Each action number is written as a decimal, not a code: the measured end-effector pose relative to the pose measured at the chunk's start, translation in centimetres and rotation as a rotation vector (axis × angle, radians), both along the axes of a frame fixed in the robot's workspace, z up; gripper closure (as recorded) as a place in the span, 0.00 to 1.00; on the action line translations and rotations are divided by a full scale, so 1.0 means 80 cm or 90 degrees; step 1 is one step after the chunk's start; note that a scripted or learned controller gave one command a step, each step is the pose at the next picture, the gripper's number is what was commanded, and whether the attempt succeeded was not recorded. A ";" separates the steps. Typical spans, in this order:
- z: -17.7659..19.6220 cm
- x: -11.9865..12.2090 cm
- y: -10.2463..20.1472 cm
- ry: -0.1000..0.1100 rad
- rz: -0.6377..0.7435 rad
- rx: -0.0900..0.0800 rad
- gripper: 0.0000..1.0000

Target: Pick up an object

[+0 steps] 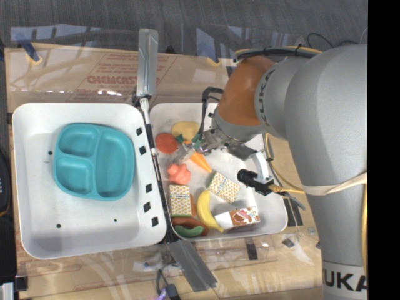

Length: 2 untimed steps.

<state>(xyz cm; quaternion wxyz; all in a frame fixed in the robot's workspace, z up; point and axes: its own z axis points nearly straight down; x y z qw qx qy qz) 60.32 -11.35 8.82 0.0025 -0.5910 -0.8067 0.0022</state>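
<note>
Hovering my gripper [199, 144] low in the right bin [275, 220], beside the carrot [200, 161] and tomato [165, 143]; I can't tell the grip state. Next: a confirmed lift.

A robotics lab: a grey KUKA arm [325, 136] over a taped cardboard table [81, 74] bearing two white bins [25, 230], grey carpet at 12 o'clock

Orange carrot [200, 161] lying slanted in right bin, among toy food.
</note>
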 end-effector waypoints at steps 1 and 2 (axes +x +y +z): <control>0.007 0.000 0.001 0.005 0.003 0.000 1.00; 0.144 0.061 0.036 -0.006 -0.049 0.000 1.00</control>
